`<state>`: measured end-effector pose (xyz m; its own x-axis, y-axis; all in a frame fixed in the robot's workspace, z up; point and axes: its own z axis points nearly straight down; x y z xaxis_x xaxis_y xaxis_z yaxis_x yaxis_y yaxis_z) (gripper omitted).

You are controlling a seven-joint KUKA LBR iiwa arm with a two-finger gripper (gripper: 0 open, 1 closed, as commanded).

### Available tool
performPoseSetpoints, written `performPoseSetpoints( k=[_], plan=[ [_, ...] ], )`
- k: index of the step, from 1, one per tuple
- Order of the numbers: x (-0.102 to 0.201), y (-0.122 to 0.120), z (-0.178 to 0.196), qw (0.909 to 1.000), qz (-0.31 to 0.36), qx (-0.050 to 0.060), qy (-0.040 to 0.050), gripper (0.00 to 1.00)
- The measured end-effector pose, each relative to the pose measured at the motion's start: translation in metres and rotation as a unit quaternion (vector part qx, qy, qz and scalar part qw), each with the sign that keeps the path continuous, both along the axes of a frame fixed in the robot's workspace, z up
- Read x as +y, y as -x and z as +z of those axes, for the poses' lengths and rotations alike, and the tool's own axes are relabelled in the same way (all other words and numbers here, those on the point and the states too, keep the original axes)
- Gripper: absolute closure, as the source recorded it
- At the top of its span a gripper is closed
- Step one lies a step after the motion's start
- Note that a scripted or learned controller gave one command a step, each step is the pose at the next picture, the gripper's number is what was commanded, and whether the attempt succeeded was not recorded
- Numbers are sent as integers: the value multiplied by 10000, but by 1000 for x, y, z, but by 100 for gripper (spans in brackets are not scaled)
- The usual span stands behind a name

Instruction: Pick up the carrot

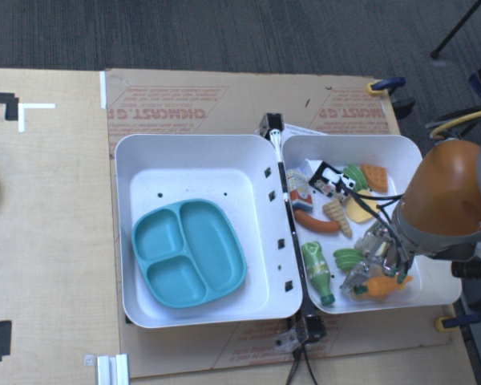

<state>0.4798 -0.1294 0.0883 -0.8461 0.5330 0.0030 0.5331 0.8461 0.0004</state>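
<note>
Two bins; carrot (382, 286) lies at near edge of right bin (433, 295), touching gripper (377, 265). Fingers: can't tell if open or shut on it. No lift yet, grasp & raise prob. left.

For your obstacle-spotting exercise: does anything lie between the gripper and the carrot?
Nothing visible does. The gripper is right at the carrot in the right bin; a green toy lies just beside them.
</note>
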Motion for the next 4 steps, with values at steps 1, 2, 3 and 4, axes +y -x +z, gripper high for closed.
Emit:
performPoseSetpoints(
  k=[1, 2, 3, 4],
  plan=[
    [0, -2, 6, 10000, -56, -9, -6, 100],
    [0, -2, 6, 10000, -51, -9, -6, 0],
    [16, 0, 1, 9621, 2729, -15, -5, 0],
    [-30, 0, 0, 9703, 2419, -25, 0, 0]
  ],
)
